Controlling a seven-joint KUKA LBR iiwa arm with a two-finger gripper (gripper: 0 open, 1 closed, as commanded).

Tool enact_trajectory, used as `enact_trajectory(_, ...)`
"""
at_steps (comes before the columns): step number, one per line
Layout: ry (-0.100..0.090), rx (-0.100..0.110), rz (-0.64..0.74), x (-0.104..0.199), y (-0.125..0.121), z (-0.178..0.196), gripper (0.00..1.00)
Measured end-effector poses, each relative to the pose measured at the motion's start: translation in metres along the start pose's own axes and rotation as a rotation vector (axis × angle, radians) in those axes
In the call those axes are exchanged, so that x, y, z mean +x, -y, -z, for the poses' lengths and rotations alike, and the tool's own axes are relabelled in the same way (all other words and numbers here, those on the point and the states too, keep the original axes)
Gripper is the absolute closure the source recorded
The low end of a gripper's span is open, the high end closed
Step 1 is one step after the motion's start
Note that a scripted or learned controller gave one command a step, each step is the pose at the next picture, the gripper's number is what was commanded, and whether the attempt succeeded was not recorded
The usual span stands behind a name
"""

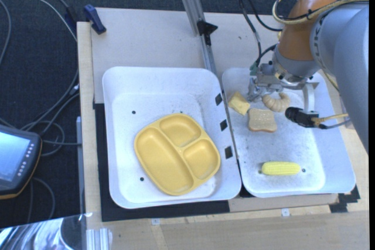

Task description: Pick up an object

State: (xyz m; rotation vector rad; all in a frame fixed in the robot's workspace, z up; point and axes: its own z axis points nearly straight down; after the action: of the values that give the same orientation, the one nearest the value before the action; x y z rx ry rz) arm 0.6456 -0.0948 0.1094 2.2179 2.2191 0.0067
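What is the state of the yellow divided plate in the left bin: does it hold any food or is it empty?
Empty. All three compartments of the yellow plate show bare yellow surface; the corn cob lies in the right bin.

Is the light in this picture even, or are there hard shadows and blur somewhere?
Camera view: light is soft and even, with only faint shadows under the yellow divided plate and the corn cob; the bins' white floors look bright but keep their speckles; the arm's grey body at right is close and slightly soft; the food near the gripper stays sharp.
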Motion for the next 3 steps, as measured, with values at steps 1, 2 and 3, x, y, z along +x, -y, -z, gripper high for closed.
enact_trajectory(1, 0.001, -0.002, 0.001, 0.002, -0.002, 0.065, 1.0)
enact_trajectory(2, 0.001, -0.002, 0.001, 0.003, -0.005, 0.119, 1.0)
enact_trajectory(3, -0.002, 0.002, 0.006, 0.053, -0.011, 0.131, 1.0)
